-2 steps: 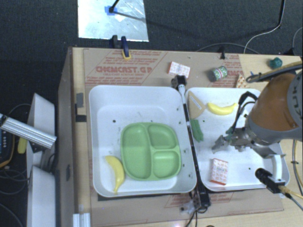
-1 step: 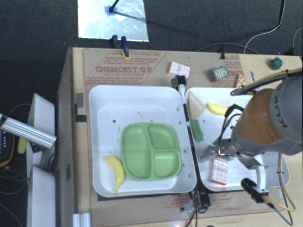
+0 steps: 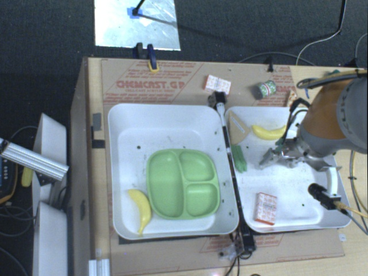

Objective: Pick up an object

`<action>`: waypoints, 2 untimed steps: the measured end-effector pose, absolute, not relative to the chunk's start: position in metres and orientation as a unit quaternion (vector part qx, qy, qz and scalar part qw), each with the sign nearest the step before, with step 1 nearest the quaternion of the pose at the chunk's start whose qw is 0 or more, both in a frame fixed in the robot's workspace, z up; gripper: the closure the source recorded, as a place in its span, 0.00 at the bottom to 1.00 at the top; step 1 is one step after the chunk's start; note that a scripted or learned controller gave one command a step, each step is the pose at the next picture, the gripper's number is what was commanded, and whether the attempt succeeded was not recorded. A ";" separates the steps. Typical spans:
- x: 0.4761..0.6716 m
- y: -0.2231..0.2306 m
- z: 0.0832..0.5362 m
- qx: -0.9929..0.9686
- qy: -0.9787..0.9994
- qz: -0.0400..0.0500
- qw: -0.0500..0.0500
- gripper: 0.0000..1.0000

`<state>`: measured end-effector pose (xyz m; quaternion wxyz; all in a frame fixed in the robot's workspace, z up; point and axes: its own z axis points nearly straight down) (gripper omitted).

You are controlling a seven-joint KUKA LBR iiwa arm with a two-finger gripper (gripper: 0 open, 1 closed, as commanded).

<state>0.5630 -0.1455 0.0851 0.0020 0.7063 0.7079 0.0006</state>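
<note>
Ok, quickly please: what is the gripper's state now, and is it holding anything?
Gripper: low in the right bin; open or closed cannot be told.

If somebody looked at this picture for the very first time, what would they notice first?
Probably the big green divided plate in the middle of the left bin, with a yellow banana lying by its lower left edge. Next, the grey and orange robot arm reaching in from the right, its gripper low over the right bin, just below another banana.

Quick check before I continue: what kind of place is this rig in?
Likely a robotics lab bench: two white bins on cardboard, toy items like a banana and a green plate, loose cables, dark carpet.
</note>
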 end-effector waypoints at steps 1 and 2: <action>0.665 -0.169 0.082 0.705 0.709 -0.005 -0.007 0.00; 0.665 -0.156 0.082 0.706 0.709 -0.006 -0.006 0.00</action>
